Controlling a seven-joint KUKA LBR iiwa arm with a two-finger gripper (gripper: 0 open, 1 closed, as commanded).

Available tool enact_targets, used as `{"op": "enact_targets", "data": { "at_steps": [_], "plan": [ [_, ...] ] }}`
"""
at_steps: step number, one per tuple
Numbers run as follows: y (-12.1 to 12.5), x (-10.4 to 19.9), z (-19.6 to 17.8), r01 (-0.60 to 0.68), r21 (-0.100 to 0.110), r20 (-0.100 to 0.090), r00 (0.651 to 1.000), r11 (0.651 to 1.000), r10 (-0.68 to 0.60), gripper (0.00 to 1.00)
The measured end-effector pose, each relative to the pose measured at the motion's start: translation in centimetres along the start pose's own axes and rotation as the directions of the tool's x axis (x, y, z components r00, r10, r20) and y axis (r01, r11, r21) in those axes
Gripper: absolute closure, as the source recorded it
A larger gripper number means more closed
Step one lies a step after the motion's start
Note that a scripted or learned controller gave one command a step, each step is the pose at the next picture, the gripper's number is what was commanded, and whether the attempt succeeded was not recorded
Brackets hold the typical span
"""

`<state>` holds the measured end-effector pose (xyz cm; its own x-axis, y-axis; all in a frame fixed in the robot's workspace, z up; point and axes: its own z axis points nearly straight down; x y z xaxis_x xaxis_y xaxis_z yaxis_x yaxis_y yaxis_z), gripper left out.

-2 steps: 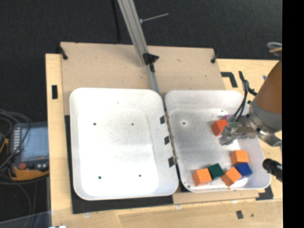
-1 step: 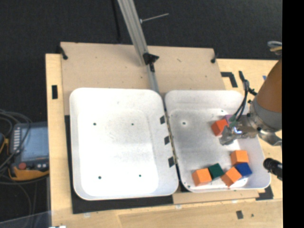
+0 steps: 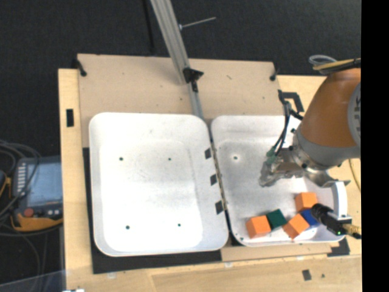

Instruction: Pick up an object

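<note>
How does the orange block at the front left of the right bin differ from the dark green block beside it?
The orange block is bright orange; the green block is dark green. The orange block lies left of the green block and nearer the bin's front wall, and looks slightly larger. Both lie in the right bin, close together, apart from the pincer.

Two bins side by side on tabletop [image 3: 255, 272]. Blocks [image 3: 283, 220] clustered at right bin's [image 3: 243, 142] 5 o'clock corner; gripper [image 3: 270, 174] above right bin's centre, at blocks' 11 o'clock.
</note>
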<state>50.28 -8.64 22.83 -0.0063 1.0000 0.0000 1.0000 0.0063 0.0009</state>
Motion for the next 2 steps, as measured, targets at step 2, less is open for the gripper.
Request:
{"op": "enact_targets", "data": {
  "at_steps": [2],
  "plan": [
    [-0.1,10.4,-1.1,0.003,0.0,-0.003,1.0,1.0,-0.003,1.0]
  ]
}}
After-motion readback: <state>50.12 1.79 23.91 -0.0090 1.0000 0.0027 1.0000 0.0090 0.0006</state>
